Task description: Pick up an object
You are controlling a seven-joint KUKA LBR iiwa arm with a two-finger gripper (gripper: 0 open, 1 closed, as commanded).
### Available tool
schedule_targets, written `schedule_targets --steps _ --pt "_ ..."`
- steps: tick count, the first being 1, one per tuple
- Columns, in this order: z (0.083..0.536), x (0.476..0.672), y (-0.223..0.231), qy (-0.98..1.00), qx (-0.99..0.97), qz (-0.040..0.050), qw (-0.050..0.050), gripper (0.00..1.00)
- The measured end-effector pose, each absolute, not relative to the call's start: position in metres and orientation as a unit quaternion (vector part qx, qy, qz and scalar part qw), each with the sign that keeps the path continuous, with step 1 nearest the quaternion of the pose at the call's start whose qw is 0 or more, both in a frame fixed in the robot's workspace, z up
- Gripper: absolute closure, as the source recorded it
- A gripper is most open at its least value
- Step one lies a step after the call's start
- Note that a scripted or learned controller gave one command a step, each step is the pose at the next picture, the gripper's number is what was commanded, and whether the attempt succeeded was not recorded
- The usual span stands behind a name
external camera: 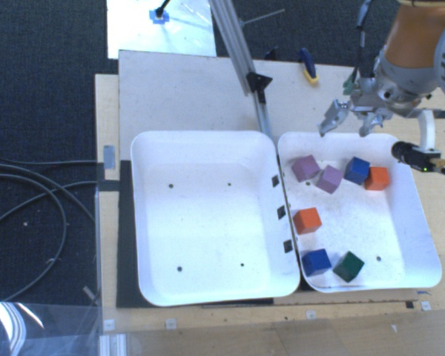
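Blocks, seven small cubes, lay in the right bin (423,236), and any one of them could serve as the object to pick. Two purple blocks (305,167) (330,179) sat touching at about 11 o'clock in that bin. Just to their right, at 1 o'clock, a blue block (357,170) and an orange block (377,178) also touched each other. A second orange block (307,219) stood alone near the left wall at 9 o'clock. Another blue block (316,261) and a dark green block (348,265) lay close together at 6 to 7 o'clock.

The gripper (346,126) hung above the far rim of the right bin, at 12 o'clock from the group of blocks. Its two fingers (331,121) were spread apart and pointed downward, and nothing was between them. I judge this open pose was a preparation for a descent, because a wide gap lets the fingers pass on both sides of a cube.

The blocks that touched a neighbour looked harder to take, since a finger may strike the next cube. The lone orange block seemed the easier choice, though the wall beside it left little room. The left bin (152,199) held no blocks.
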State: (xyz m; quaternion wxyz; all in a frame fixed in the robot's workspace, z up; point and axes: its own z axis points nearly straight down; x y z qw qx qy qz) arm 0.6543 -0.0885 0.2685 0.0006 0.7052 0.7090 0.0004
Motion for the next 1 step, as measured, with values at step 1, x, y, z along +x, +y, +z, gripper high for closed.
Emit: schedule_targets --steps 1 --pt "0.1753 0.6898 -0.1650 0.706 0.708 -0.0018 0.000 0.00"
